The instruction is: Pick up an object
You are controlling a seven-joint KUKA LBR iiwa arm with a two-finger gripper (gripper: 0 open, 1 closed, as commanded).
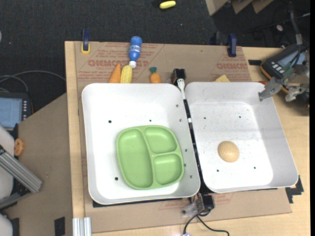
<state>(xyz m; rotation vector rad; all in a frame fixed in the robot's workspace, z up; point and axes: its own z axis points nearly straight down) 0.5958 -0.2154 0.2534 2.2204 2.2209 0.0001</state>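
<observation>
We see the round bread roll lying alone in the right bin, easy to reach. The gripper waits at the bin's far right corner, holding nothing.

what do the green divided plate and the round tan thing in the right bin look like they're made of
Green divided plate: most likely moulded plastic, matte with a soft sheen, uniform colour and rounded compartment walls. Round tan thing: unclear, perhaps a foam or plastic toy bread roll; dull, slightly speckled surface with no glare. Both bins look like smooth white plastic.
</observation>
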